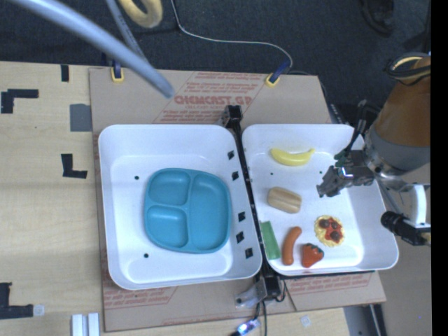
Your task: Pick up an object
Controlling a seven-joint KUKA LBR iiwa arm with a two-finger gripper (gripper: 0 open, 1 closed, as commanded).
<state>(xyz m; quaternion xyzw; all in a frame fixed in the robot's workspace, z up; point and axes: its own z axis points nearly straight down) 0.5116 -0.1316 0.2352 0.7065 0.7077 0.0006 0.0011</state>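
The right bin holds several toy foods: a yellow banana at the back, a tan bread roll in the middle, a green stick, an orange-red sausage, a red strawberry and a small pizza near the front. My gripper hangs over the right part of this bin, to the right of the roll and above the pizza. Nothing shows between its dark fingers.
The left bin holds a blue divided plate. A black hinge strip runs between the bins. A grey pole crosses the upper left. Both bins rest on a cardboard sheet.
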